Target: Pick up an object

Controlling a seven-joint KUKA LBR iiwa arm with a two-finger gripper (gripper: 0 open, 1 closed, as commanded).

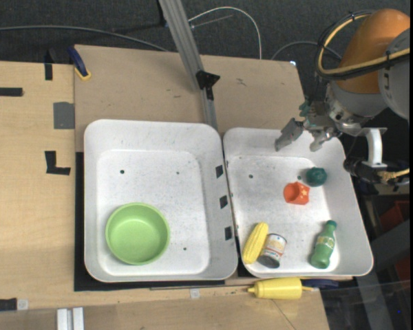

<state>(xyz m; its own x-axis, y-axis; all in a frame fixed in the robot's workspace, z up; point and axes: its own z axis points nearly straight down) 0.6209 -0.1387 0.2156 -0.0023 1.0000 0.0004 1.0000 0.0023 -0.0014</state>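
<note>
My gripper (305, 140) hangs over the far rim of the right bin (248, 146), its two grey fingers spread open with nothing between them. Below it in that bin lie a dark green round object (316, 177) and a small orange object (297, 193), close together. Nearer the front edge are a yellow corn cob (255, 243), a small tin can (272, 249) touching it, and a green bottle (323, 245) lying towards the right wall.
The left bin (151, 139) holds a green bowl (137, 233) in its front left corner. A yellow bottle (278, 289) lies on the bench just outside the right bin's front rim. A grey metal pole (186, 40) slants over the back of the bench.
</note>
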